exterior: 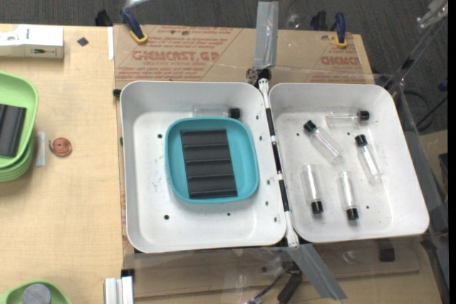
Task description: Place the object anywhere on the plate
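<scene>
Of my gripper I cannot tell whether it is released or clenched. The left bin (135, 153) holds a teal plate (174, 153) bearing a black ribbed block (208, 164). One clear black-capped vial (214, 112) lies at the plate's twelve o'clock, beside its rim. The right bin (399, 153) holds five more vials (322, 140), scattered.

Brown cardboard sheet (214, 53) behind the two white bins: red print, reads roughly "GICMCAST.G.P" at left, exact letters unclear. Same red print repeats at the right end, partly cut off. White box (30, 43) top left: marks too small to read.
</scene>
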Motion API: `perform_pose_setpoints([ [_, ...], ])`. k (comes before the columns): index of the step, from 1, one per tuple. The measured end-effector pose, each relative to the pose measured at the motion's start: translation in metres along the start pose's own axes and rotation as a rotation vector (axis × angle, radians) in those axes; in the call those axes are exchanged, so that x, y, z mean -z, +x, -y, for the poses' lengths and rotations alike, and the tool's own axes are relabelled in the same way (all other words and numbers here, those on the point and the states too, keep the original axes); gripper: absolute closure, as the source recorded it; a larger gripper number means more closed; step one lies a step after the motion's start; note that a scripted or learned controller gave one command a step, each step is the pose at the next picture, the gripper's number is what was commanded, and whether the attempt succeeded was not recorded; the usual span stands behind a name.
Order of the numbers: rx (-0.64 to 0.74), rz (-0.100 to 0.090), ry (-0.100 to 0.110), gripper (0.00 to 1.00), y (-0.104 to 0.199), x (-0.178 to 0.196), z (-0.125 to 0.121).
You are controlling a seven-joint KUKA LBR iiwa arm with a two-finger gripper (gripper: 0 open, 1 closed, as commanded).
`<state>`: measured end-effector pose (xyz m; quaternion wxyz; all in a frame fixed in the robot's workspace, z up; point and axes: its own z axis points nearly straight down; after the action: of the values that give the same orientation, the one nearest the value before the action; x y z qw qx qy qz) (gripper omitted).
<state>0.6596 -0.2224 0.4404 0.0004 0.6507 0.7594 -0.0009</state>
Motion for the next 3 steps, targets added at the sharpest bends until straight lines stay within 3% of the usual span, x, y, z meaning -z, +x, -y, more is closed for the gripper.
perform_pose_setpoints([
  [3, 0.001, 0.0, 0.0, 0.0, 0.0005, -0.0001, -0.0003],
])
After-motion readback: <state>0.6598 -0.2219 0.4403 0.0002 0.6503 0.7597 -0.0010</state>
